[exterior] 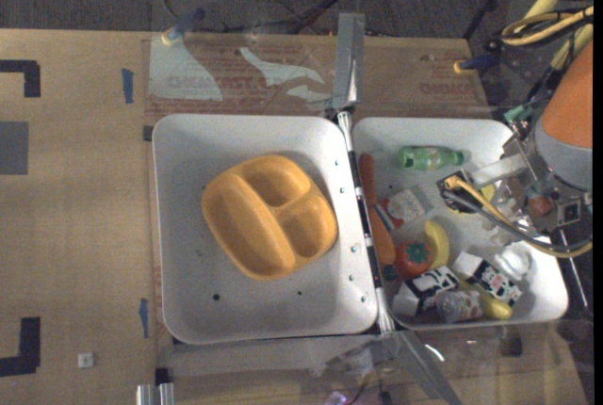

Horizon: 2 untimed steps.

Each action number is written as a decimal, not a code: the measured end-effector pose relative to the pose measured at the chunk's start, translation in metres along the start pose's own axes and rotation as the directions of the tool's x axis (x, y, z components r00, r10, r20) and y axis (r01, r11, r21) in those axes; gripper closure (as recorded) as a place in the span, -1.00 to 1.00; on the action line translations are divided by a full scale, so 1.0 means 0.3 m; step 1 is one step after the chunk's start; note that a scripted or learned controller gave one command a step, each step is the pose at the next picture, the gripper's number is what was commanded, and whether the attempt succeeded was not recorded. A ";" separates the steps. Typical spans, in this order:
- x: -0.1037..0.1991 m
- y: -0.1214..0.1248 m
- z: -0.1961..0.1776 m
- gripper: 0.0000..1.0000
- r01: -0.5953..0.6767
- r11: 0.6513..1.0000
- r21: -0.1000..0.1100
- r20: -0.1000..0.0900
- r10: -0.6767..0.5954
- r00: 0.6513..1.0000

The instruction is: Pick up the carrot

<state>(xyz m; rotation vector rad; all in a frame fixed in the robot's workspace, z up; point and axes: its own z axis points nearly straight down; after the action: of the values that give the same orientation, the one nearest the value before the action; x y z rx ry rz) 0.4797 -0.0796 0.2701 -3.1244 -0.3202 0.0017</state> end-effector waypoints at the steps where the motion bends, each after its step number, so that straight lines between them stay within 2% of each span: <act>1: -0.029 0.199 0.110 1.00 0.143 0.990 0.003 0.003 -0.143 0.990; 2: -0.026 0.197 0.078 1.00 0.146 0.989 0.004 0.005 -0.146 0.989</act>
<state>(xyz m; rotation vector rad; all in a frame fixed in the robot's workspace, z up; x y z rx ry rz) 0.4840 -0.1390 0.2466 -3.0896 -0.5468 0.0100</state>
